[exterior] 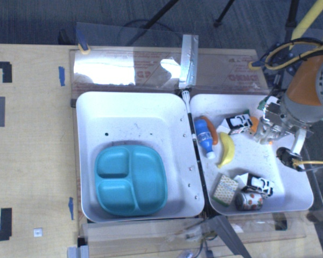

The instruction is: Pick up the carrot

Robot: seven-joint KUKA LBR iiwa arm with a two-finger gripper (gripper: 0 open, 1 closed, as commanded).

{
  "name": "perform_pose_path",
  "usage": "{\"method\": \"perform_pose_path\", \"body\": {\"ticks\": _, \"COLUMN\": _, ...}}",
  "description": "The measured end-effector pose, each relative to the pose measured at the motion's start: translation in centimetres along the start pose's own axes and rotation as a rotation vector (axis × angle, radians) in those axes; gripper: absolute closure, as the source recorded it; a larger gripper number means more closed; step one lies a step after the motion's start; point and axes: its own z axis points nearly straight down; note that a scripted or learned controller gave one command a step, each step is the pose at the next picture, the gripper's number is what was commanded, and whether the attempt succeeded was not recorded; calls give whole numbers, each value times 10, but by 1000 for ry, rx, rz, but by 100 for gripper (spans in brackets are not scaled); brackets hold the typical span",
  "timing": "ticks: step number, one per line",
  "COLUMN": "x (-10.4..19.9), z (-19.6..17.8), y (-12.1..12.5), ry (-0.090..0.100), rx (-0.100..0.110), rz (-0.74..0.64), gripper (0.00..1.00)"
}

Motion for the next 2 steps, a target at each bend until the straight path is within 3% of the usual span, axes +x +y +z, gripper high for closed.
{"method": "perform_pose_path", "body": {"ticks": 1, "x": 24, "z": -108, "y": 42, "ry": -1, "rx": -3, "rz": 34, "gripper": 100}}
{"method": "perform_pose_path", "body": {"ticks": 2, "x": 25, "z": -108, "y": 42, "ry": -1, "rx": -2, "rz": 33, "gripper": 0}}
